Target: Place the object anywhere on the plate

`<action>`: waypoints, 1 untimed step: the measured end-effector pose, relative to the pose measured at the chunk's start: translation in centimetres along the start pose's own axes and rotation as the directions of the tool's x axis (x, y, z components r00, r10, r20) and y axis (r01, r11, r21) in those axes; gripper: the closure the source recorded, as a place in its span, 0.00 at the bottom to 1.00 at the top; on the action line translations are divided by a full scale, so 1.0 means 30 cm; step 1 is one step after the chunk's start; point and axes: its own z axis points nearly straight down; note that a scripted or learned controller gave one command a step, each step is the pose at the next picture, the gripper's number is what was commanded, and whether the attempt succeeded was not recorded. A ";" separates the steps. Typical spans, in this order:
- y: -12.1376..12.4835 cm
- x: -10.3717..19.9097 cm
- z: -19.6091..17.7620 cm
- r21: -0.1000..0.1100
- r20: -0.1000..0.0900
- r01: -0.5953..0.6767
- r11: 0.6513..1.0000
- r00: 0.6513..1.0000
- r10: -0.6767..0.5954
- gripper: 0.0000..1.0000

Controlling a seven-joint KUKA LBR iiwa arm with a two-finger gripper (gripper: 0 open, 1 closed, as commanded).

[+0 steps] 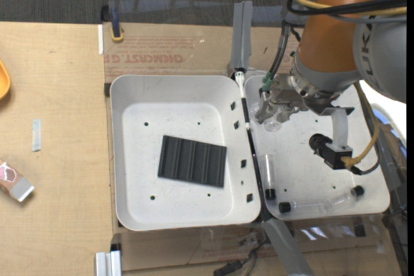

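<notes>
there's printed red lettering on the cardboard sheet [158, 52] behind the bins, mirrored and upside down from here, something like "chemcast gp", though i can't read the rest. grey letters run down the arm [381, 35] near the right edge, cut off by the frame, so only a "k" and part of the next letter come through. the left bin [123, 113] holds a dark ribbed rectangular plate [193, 161] lying flat and slightly skewed, near the middle of the floor. the end effector [270, 114] hangs over the upper left part of the right bin [375, 200], close to the divider; there is something clear and glassy right at its tip, possibly a small transparent object, but whether the fingers are clamped on it or apart i cannot tell, since the orange wrist and cables cover much of it. clear tubes with black caps [270, 171] lie along the right bin's left and front walls, hard to make out against the white. on the bare bench [52, 74] to the left sit a small grey strip [36, 136] and a half-cropped packet [14, 181].
</notes>
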 end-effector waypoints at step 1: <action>-0.068 0.348 0.255 0.001 0.000 0.030 1.000 1.000 -0.030 1.00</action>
